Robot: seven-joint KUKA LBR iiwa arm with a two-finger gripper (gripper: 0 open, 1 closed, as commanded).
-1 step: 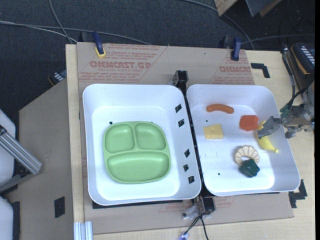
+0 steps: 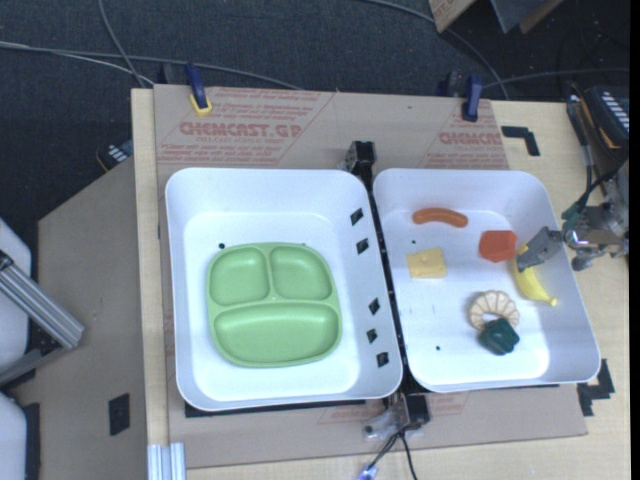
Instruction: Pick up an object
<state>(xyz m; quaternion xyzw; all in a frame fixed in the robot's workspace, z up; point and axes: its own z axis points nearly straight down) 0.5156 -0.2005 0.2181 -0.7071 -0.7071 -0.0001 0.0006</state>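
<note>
The right white bin [image 2: 560,353] holds several toy foods. An orange sausage [image 2: 440,217] lies at the back, with a yellow cheese block [image 2: 427,264] in front of it. An orange-red block [image 2: 497,245] sits right of centre, and a yellow banana [image 2: 536,285] lies by the right wall. Nearer the front are a tan ring-shaped piece [image 2: 494,308] and a dark green piece [image 2: 499,339], touching each other. My gripper [image 2: 538,249] reaches in over the bin's right wall, just above the banana's top end and right of the orange-red block. Nothing is visibly held in it.
The left white bin [image 2: 190,208] holds a green divided plate [image 2: 273,303]. A black divider with clips [image 2: 372,268] runs between the bins. Clamps [image 2: 199,93] and cardboard line the bench's back edge. Cables and hardware [image 2: 600,118] crowd the right side.
</note>
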